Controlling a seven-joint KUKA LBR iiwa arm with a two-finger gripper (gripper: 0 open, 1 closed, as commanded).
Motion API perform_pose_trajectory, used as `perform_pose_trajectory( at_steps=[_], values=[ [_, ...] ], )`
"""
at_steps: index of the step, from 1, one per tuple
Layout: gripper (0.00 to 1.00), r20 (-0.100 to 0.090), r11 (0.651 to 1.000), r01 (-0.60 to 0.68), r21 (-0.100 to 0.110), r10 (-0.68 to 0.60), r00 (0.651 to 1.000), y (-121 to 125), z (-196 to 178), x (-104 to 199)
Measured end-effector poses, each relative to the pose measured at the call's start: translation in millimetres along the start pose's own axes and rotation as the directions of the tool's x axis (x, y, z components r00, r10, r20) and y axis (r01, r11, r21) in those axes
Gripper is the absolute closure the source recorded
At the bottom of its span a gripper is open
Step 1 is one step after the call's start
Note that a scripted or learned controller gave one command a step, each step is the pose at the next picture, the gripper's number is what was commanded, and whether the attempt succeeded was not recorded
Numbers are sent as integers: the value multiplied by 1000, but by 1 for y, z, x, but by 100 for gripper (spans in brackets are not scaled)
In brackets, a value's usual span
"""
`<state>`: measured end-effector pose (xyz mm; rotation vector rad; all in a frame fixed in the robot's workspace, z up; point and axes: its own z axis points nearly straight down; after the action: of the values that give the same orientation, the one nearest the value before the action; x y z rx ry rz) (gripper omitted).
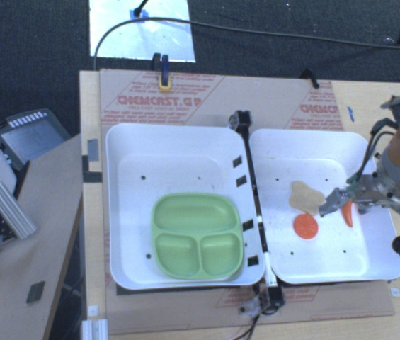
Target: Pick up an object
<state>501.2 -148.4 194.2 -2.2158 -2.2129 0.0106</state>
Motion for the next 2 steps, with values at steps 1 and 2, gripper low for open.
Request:
perform_pose_trajectory(
  at_steps=[1,2],
  values=[
    [0,3,1000,4,-13,-4,1000,3,-6,0],
    [0,1,1000,2,-10,-2,1000,1,36,3]
  ],
)
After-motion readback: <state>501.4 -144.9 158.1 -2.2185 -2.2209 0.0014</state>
